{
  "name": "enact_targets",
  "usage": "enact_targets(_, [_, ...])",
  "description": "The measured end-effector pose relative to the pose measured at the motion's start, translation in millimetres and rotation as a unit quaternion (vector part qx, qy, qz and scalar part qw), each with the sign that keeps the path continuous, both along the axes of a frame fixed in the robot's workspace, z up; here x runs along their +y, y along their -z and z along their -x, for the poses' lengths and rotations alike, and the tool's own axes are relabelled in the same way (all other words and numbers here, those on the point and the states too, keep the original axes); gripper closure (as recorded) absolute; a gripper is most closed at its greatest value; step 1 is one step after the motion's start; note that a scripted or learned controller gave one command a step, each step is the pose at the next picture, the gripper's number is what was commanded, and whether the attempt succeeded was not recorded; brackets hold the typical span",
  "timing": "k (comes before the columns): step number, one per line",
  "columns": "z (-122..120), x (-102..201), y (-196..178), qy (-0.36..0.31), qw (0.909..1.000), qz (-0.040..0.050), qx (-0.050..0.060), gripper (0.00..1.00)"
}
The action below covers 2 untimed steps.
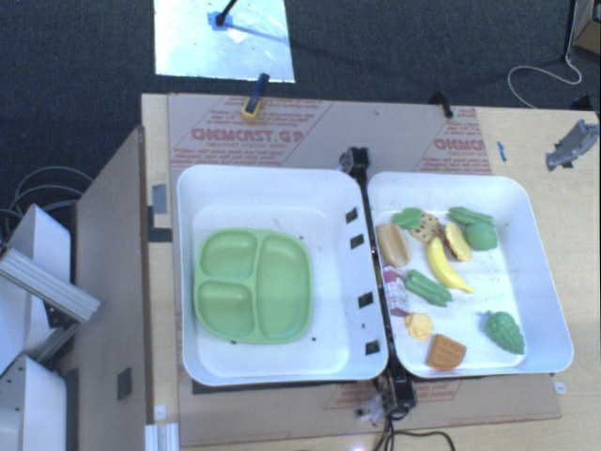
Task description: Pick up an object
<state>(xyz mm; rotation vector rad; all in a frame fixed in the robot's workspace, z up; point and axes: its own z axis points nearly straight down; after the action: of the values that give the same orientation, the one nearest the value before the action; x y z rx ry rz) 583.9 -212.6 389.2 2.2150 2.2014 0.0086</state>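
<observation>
The right bin (531, 269) has its toys crowded toward the wall it shares with the left bin (282, 194). The floor is bare along its right wall and across the stretch between the banana (447, 266) and the knobbly green fruit (504, 332). The hot dog (392, 244) lies just beside the shared wall, and the orange waffle-like piece (446, 352) sits close to the near rim. In the left bin one green divided tray (254, 285) lies toward the near left, with bare white floor along the far wall and on its right side.

The gripper (573, 145) shows as a small grey shape at the right edge of the view. It sits over the bench (526, 130), outside the right bin's far right corner and well apart from every toy. Whether it is spread or pressed together cannot be told, and nothing is seen in it.

There are two bins and one tray. The right bin holds about a dozen toys (some are too small to name):
- one banana and one hot dog
- one waffle piece and one knobbly green fruit
- one long green vegetable (428, 287) below the banana
- one round green fruit (482, 236) touching a cut fruit half (457, 243)
- one green pod (470, 217) and one leafy green piece (408, 219)
- one speckled tan block (427, 226)
- one small yellow piece (419, 325)
</observation>
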Motion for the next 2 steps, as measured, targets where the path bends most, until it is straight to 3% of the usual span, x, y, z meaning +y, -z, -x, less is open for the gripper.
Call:
enact_targets(1, [-22.0, 77.8, 83.0, -0.009, 0.9999, -0.0064, 0.010, 0.00])
enact_targets(2, [46.1, 20.3, -4.2, 0.000, 1.0000, -0.0020, 0.004, 0.00])
